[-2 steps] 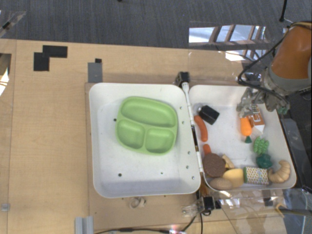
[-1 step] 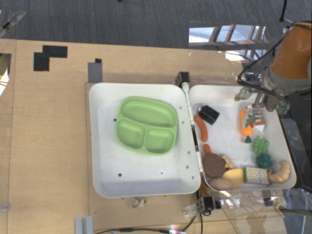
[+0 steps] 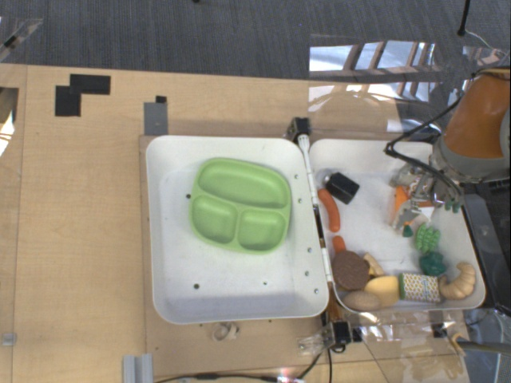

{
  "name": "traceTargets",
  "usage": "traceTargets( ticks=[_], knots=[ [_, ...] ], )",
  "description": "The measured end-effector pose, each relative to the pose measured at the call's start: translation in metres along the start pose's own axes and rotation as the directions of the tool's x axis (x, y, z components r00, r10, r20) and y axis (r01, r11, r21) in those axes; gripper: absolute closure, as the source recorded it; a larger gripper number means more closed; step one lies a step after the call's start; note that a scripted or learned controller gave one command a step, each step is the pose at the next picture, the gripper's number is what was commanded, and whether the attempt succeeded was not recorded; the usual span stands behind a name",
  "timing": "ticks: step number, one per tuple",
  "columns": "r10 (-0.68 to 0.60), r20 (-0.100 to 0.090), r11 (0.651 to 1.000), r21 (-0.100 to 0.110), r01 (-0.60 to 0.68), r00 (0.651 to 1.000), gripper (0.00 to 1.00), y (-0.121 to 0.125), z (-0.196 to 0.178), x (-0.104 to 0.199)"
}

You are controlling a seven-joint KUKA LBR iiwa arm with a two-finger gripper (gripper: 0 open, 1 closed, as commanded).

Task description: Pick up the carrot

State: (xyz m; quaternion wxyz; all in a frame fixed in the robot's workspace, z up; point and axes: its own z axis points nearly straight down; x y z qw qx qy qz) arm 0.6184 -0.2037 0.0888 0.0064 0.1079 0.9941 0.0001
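The wooden surface (image 3: 80, 238) carries two shallow white bins side by side: the left bin (image 3: 172, 294) holds one green divided plate (image 3: 239, 204), and the right bin (image 3: 375, 158) holds the clutter. One grey arm with its orange band (image 3: 479, 122) reaches into the right bin from the right, and its tool (image 3: 415, 198) sits low near that bin's right wall. The carrot (image 3: 399, 198), a single small orange piece, lies directly at the tool, its long axis running roughly up and down the view; whether it sits between the fingers or just beside them I cannot tell, and whether the tool is released or clenched I cannot tell either. My reading is that the coming move turns on this closeness: the tool needs almost no sideways travel, only a sure closing across the carrot's short width. Elsewhere in the right bin I count one black block (image 3: 342, 187), one red sausage (image 3: 330, 209), one brown round patty (image 3: 350, 270), one croissant (image 3: 458, 281), and two green pieces (image 3: 428, 238) below the tool.
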Motion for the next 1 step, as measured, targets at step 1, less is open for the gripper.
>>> traceTargets(
  ticks=[1],
  knots=[
    [-0.008, 0.010, 1.000, -0.006, 0.008, 1.000, 1.00, 0.0056, -0.0133, -0.0035]
  ],
)
